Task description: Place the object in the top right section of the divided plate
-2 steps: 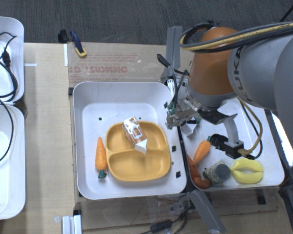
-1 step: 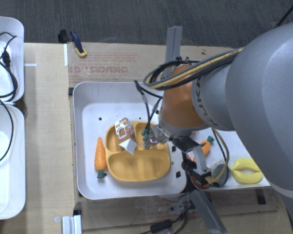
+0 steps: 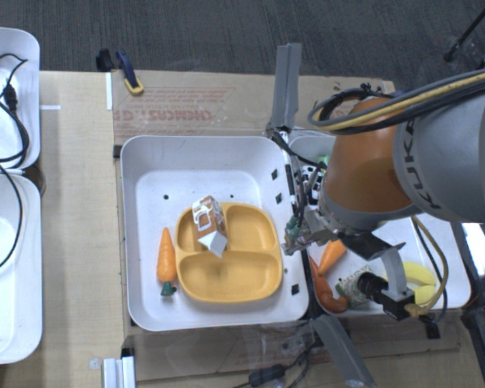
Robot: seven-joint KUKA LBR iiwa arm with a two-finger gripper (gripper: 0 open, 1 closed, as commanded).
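Pincer [image 3: 297, 231] of mine hung at the dividing wall between the bins; I could not tell its state. Left of it, apart, a small brown-and-white carton [image 3: 209, 223] lay in the yellow divided plastic plate [image 3: 250, 277], upper-left section. An orange carrot [image 3: 166, 255] lay beside the plate inside the white bin [image 3: 145, 168].

divided plate [image 3: 250, 277] sits in left bin [image 3: 145, 217] | small carton [image 3: 209, 221] on plate's top-left section | carrot [image 3: 166, 257] just left of plate
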